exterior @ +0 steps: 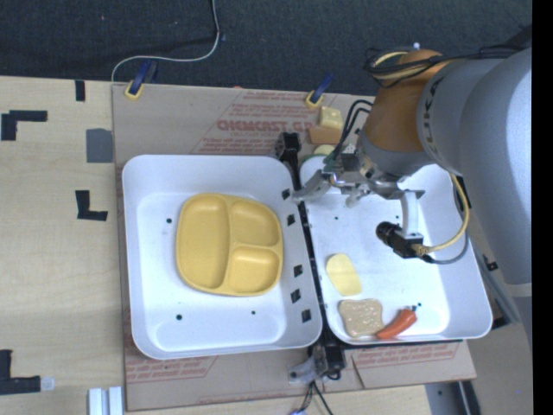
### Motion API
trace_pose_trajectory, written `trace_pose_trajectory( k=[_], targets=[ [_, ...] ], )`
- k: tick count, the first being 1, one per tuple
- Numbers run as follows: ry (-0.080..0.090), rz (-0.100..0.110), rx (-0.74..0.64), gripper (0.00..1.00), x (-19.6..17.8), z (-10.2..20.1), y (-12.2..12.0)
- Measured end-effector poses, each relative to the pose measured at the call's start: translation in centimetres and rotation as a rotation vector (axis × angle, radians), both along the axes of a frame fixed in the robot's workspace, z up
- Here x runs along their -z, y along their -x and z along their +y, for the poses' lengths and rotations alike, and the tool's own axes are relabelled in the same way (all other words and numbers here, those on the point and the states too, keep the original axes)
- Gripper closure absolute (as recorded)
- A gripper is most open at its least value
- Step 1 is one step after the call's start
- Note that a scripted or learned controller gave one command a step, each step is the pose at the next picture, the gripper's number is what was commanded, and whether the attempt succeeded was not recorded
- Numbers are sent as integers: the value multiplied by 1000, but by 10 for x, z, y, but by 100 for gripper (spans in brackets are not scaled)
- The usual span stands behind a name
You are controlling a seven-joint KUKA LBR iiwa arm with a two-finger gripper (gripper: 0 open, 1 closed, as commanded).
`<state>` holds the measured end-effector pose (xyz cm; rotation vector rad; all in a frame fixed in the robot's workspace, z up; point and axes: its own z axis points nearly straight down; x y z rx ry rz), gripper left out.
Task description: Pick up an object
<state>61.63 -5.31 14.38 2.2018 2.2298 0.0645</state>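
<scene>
My gripper (pixel 327 194) hangs over the back left corner of the right bin (pixel 458 309), close to the divider between the bins. Its fingers (pixel 304 192) are spread open and nothing sits between them. Toward the front of that bin lie a pale yellow slice (pixel 343 275), a piece of toast (pixel 360 316) and an orange carrot-like piece (pixel 397 323); all three are well in front of the gripper. The left bin (pixel 147 258) holds a yellow divided plate (pixel 230 243).
The grey arm with its orange band (pixel 399 119) covers the back of the right bin. A black fitting with a cable (pixel 399 239) hangs over the bin's middle. A yellow block (pixel 327 124) sits behind the bins on the cardboard, and blue clamps (pixel 138 81) hold the back edge.
</scene>
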Motion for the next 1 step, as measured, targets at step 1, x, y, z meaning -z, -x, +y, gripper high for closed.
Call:
trace_pose_trajectory(
  k=[1],
  targets=[
    [23,29,8,0,-44,18,6]
  ],
)
